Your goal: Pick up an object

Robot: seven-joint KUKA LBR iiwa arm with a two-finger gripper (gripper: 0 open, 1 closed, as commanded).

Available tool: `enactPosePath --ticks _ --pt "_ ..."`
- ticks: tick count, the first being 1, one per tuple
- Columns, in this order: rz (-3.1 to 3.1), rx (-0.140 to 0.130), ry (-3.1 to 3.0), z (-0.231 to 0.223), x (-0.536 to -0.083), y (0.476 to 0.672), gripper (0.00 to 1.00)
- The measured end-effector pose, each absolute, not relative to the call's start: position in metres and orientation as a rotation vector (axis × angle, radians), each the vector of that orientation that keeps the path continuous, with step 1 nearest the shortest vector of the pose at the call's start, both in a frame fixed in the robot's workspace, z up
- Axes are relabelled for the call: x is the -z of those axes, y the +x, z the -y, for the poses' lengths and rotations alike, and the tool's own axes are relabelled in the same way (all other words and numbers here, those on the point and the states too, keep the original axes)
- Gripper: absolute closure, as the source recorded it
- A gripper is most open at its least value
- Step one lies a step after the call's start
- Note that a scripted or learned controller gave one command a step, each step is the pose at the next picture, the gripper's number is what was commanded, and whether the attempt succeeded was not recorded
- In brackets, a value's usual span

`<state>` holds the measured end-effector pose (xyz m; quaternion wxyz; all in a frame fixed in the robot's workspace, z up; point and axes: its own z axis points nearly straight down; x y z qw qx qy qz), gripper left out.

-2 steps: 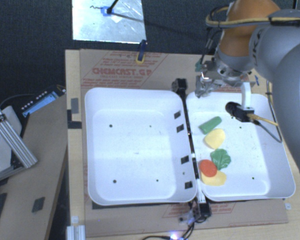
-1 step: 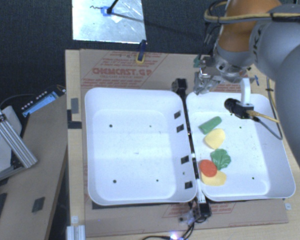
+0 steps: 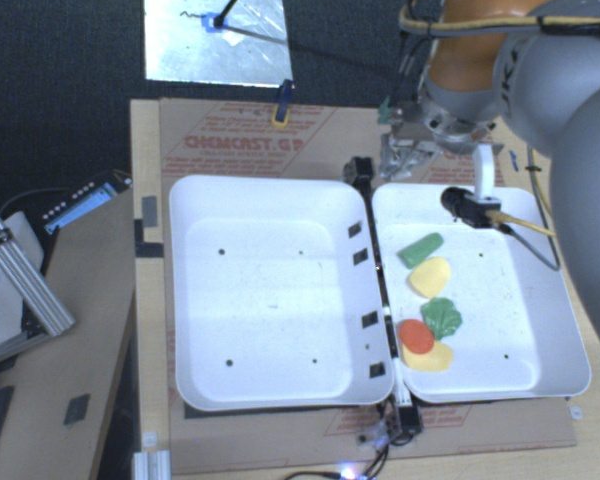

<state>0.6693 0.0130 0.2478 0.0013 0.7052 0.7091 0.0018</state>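
Several small items lie in the right bin (image 3: 520, 318) near its left side: a green cylinder-like piece (image 3: 420, 249), a pale yellow piece (image 3: 431, 276), a leafy green piece (image 3: 442, 317), a red round piece (image 3: 416, 335) and a yellow flat piece (image 3: 430, 358). My gripper (image 3: 404, 160) hangs above the far left corner of the right bin, well behind the green cylinder. Nothing shows between its fingers.
The left bin (image 3: 270, 288) lies beside the right one, with black clips (image 3: 361, 230) along the shared rim. A silver sheet (image 3: 217, 26) lies at the back. A black and white fixture (image 3: 472, 204) with a cable sits over the right bin's far edge.
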Motion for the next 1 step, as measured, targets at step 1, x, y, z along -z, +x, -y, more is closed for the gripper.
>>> enactPosePath --ticks 1 --pt "-2.211 0.001 2.225 0.0780 -0.2494 0.6607 1.00"
